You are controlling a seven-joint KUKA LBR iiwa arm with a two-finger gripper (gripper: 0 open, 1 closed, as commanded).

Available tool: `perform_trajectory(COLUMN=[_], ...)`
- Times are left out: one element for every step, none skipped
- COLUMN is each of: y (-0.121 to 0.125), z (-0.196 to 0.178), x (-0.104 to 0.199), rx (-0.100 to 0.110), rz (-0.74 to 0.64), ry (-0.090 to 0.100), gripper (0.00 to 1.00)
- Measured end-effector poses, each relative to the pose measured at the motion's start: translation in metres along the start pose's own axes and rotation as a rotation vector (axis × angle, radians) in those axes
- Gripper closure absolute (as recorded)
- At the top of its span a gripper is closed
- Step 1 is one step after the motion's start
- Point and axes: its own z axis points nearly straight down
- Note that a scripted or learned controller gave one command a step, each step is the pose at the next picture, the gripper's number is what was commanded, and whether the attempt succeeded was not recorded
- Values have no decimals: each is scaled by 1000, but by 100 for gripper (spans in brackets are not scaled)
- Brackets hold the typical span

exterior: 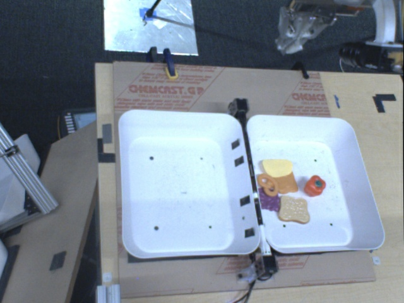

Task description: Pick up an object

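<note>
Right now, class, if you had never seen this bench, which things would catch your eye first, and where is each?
First, the small cluster of toy food in the right white bin: a red toy tomato, a yellow cheese wedge, a tan cracker-like slice, a pretzel and a purple piece, gathered near the divider. Next, the gripper up at the top right, beyond the bins. The left white bin is a broad pale expanse.

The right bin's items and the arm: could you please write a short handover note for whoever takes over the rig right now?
Gripper: raised beyond the bench's far edge, holding nothing.
Right bin: a yellow wedge, a pretzel, a purple piece, a tan slice clustered near the divider; a red tomato-like piece sits apart to their right.
Done: nothing picked yet.
Left: descend into the right bin and grasp one; the tomato-like piece looks easiest.
</note>
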Motion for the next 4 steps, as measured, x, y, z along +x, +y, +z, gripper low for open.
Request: perform_trajectory(y=[-43,-25,32,-12], z=[0,0,0,1], x=[15,83,150,159], rx=[3,2,-3,6], rz=[5,3,4,5], ry=[0,0,1,-1], gripper=[100,100,100,100])
